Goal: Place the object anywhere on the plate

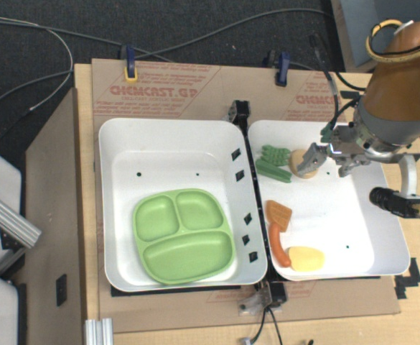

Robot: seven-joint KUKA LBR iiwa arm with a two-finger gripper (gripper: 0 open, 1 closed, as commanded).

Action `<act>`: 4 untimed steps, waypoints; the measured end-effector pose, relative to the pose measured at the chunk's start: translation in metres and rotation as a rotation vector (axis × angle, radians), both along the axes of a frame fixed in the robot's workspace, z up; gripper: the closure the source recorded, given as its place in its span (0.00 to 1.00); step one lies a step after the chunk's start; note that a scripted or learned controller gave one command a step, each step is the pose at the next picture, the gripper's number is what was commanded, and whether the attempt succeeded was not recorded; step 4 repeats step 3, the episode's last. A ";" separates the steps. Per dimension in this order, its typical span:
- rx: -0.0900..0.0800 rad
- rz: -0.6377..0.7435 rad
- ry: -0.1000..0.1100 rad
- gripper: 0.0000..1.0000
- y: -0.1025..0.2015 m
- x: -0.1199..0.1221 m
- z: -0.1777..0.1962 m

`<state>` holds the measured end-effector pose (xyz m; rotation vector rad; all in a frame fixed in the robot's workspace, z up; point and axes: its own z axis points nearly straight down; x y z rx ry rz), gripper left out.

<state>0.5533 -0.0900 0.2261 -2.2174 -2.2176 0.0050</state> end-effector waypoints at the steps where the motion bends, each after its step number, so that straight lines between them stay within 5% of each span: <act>1: 0.000 -0.001 0.001 0.00 -0.001 -0.004 -0.043; 2: 0.001 0.000 0.001 0.00 -0.001 0.004 -0.092; 3: 0.000 0.000 -0.006 1.00 -0.001 0.006 -0.078; 4: 0.000 0.000 -0.006 1.00 -0.001 0.006 -0.078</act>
